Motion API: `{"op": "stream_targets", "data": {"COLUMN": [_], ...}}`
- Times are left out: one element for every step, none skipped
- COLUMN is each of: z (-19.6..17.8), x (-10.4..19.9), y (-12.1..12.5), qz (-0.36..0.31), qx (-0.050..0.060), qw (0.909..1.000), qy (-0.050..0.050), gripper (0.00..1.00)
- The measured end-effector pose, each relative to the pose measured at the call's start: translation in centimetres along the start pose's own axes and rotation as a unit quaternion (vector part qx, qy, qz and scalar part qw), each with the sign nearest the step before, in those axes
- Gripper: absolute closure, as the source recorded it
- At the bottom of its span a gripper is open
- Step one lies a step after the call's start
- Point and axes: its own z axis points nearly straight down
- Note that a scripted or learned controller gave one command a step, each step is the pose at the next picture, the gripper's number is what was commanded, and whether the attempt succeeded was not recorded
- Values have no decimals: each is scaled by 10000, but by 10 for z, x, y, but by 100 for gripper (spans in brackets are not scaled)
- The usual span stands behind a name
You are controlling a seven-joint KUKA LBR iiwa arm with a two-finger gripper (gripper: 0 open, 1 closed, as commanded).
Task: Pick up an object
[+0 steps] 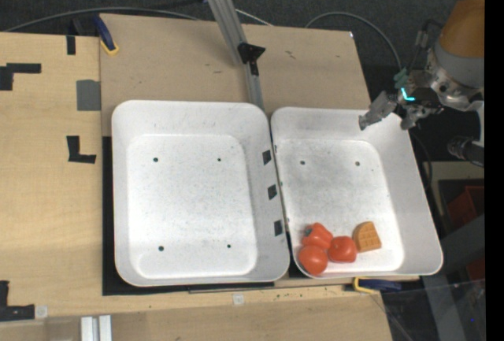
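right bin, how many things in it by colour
Red: 3, clustered at the near edge of the right bin: red piece, red piece, red piece
Orange-tan: 1, a waffle-like block beside them
Total: 4

Even overhead light, white bins (189,115) bright w/ mild glare; surroundings dim, slight softness.

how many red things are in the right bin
3, clustered in the near left corner of the right bin: one red piece at the back, one nearest the front rim, one beside the tan waffle-like block. More may hide beneath.
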Motion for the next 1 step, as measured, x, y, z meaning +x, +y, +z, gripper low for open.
{"op": "stream_targets", "data": {"z": [-2], "x": [0], "y": [1], "qz": [-6], "qx": [-19], "qw": [10000], "qy": [-6], "gripper": [0]}}
